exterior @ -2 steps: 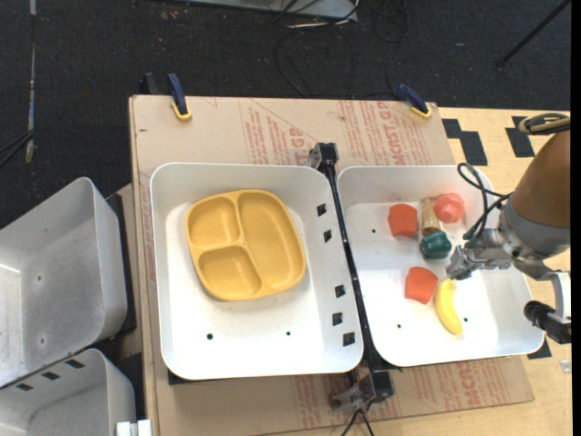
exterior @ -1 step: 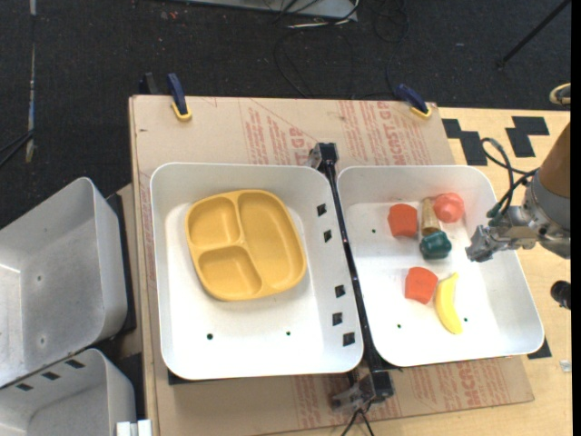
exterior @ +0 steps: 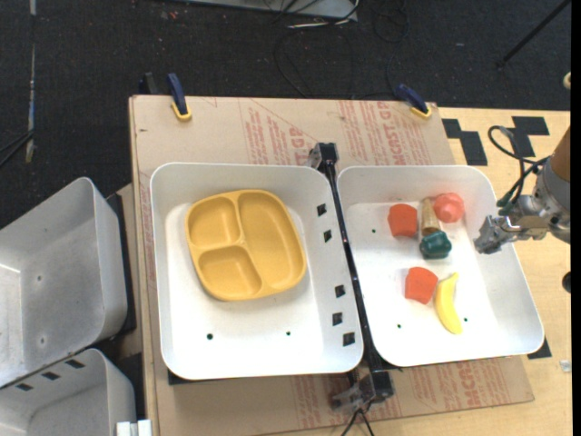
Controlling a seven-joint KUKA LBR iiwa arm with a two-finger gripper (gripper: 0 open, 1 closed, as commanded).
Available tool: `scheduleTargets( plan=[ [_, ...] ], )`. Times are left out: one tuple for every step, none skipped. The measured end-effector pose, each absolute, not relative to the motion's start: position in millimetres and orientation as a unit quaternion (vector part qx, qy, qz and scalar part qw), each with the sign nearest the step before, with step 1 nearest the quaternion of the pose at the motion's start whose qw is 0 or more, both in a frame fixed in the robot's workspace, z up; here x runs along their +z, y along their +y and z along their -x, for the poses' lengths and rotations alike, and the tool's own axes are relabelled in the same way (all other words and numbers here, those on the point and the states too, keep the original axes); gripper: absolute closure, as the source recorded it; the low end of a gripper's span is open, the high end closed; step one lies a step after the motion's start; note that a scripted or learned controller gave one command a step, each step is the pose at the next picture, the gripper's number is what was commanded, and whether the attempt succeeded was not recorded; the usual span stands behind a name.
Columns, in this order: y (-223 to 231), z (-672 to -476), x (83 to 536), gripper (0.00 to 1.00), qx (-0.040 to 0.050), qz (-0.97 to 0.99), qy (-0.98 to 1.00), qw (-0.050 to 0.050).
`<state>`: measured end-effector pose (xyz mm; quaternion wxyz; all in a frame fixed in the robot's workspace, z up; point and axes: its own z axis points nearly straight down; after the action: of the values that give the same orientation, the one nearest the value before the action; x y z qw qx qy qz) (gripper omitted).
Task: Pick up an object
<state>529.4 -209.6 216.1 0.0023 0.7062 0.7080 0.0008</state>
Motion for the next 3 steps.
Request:
scheduleTargets(
  plan=[
    [-148,-527.4,224,1.00,0.0008,-0.704,0.710,-0.001],
    [-93,-521.3,215,1.00,0.0000,-0.704,0.710,-0.002],
    [-45,-527.5,221,1.00,0.0006,-0.704,0.710,0.000]
  ],
)
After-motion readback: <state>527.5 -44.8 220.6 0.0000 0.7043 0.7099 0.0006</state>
